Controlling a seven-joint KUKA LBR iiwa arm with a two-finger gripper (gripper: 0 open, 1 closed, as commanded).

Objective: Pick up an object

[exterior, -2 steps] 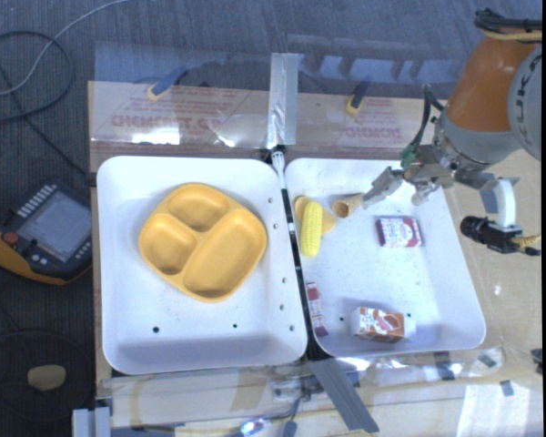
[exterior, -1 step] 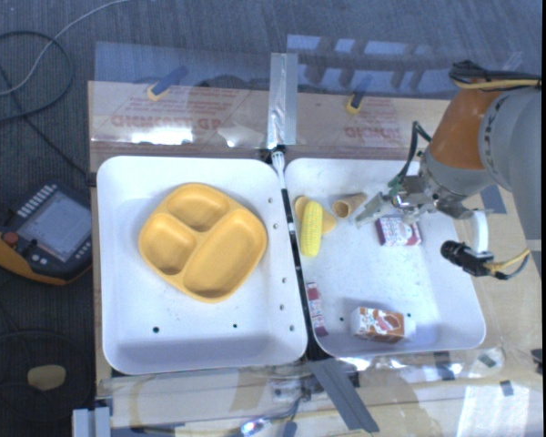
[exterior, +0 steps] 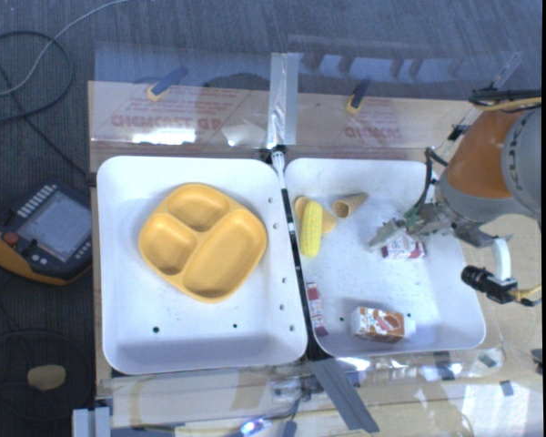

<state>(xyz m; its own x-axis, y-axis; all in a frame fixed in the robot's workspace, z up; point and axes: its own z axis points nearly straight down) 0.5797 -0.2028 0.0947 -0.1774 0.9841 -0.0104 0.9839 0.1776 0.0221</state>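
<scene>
Claw (exterior: 393,235): right bin (exterior: 455,321), centre-right of frame, low over small red-and-white packet (exterior: 406,248); finger spread cannot be told. Corn cob (exterior: 310,227), cone (exterior: 349,206), carton (exterior: 380,324) nearby. Yellow tray (exterior: 203,240) in left bin (exterior: 127,335).

Grey carpet floor (exterior: 118,16) all around a pale wooden bench (exterior: 191,116), crossed by thin black cables (exterior: 27,107) left of the bench. Left of the bench too, an orange-edged control pendant (exterior: 41,233) with a grey screen. Below the pendant, a small tan lump (exterior: 45,376) on the carpet.
</scene>
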